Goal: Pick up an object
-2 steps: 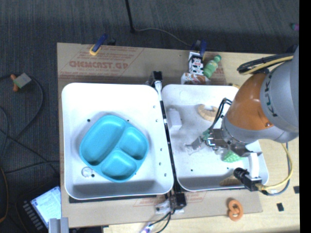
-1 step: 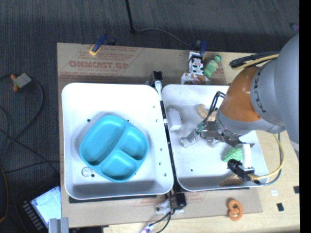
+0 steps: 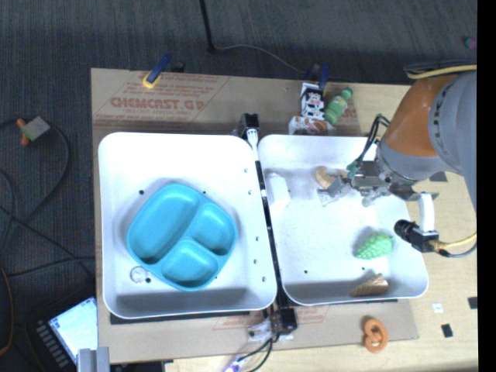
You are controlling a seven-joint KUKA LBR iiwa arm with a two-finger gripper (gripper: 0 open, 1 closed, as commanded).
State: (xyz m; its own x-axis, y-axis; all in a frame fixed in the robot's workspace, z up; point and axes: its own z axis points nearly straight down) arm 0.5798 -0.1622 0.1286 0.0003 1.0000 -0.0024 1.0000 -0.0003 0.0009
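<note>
My gripper [image 3: 339,186] hangs over the upper middle of the right bin [image 3: 310,285], low above its floor. A small tan object [image 3: 324,177] lies right at the gripper's tip, touching or nearly touching it; I cannot tell whether it is held. A green knobbly object [image 3: 374,246] rests on the bin floor to the lower right of the gripper. A brown wedge-shaped piece [image 3: 370,286] lies against the bin's front wall. A white lump [image 3: 277,188] sits near the bin's left wall.
The left bin [image 3: 116,161] holds a blue divided tray [image 3: 182,233] and a small clear ring [image 3: 139,274]. An orange ring [image 3: 375,334] lies on the bench in front of the right bin. Small toys [image 3: 322,108] stand behind it. The grey and orange arm [image 3: 426,130] covers the bin's right side.
</note>
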